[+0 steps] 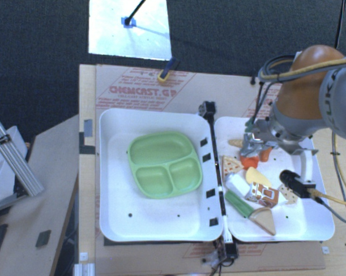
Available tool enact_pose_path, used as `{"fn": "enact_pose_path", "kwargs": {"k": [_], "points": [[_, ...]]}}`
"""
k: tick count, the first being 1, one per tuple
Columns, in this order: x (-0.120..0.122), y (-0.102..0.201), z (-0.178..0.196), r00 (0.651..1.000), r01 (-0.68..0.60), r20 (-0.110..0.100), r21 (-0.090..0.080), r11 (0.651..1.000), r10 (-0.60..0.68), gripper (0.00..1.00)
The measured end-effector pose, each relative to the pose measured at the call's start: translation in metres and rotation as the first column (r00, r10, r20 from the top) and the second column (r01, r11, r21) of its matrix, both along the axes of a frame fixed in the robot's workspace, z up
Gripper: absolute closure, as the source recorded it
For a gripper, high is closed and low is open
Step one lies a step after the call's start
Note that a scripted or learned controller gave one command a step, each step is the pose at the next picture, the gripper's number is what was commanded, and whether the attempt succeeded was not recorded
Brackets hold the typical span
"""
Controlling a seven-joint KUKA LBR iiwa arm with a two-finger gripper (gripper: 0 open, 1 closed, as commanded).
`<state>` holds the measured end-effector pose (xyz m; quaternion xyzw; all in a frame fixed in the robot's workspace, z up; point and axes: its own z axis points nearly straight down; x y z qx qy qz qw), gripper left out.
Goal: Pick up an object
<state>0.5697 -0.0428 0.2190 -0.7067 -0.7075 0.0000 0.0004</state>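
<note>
Reaching into toy-food bin.
End effector low over orange piece, presumably targeting it; finger state indiscernible.

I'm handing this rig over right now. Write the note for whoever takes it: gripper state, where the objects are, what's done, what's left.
Gripper: low in the right bin, over an orange piece; nothing visibly held.
Objects: toy food in the right bin, including a pizza slice, green stick and bread slice.
Left bin: holds a green divided plate.
Done: arm lowered to the pile.
Left: grasp one object and lift it.
</note>
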Motion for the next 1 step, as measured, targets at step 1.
{"fn": "enact_pose_path", "kwargs": {"k": [1], "points": [[0.0021,0.0063,0.0126,1.000,-0.004,0.003,0.000,1.000,0.004,1.00]]}}
